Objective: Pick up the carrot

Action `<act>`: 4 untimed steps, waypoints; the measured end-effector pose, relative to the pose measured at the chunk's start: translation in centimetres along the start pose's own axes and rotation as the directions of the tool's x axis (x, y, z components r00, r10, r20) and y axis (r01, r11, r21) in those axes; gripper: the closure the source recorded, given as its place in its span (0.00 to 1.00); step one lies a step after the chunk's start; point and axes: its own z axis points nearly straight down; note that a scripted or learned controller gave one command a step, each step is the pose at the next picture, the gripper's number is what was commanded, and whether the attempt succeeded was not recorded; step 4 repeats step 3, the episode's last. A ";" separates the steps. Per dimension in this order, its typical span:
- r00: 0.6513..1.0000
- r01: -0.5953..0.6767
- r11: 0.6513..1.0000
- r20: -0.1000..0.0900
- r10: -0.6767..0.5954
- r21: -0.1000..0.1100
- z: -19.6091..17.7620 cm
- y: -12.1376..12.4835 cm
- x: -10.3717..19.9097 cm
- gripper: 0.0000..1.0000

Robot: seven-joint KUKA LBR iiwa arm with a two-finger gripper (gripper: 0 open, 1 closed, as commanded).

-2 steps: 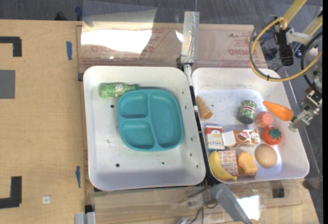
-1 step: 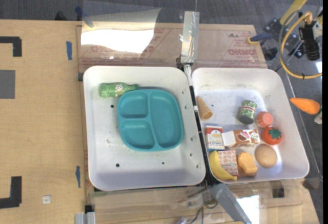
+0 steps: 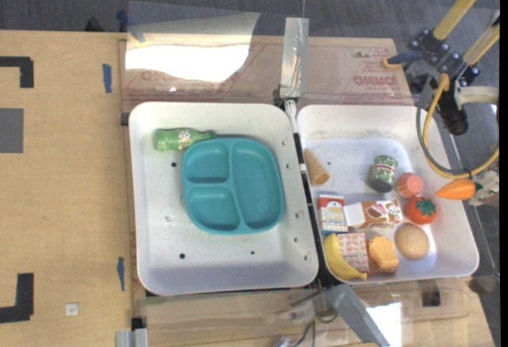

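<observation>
The small orange tapered plastic carrot (image 3: 455,190) sits at the right bin's (image 3: 349,121) three o'clock rim, a red plastic tomato (image 3: 421,210) at its seven o'clock. Looks light, stiff, slick: grip across its thick middle. Claw's state, cannot tell.

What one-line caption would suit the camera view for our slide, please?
Carrot on right bin's far edge beside toy food; teal tray and green bottle in left bin.
</observation>
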 end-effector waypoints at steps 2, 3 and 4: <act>0.980 0.197 0.980 0.009 -0.197 0.005 7.0 -2.3 4.1 1.00; 0.982 0.190 0.982 -0.010 -0.190 -0.002 -5.5 1.1 3.6 1.00; 0.982 0.190 0.982 -0.010 -0.190 -0.002 -5.5 1.1 3.6 1.00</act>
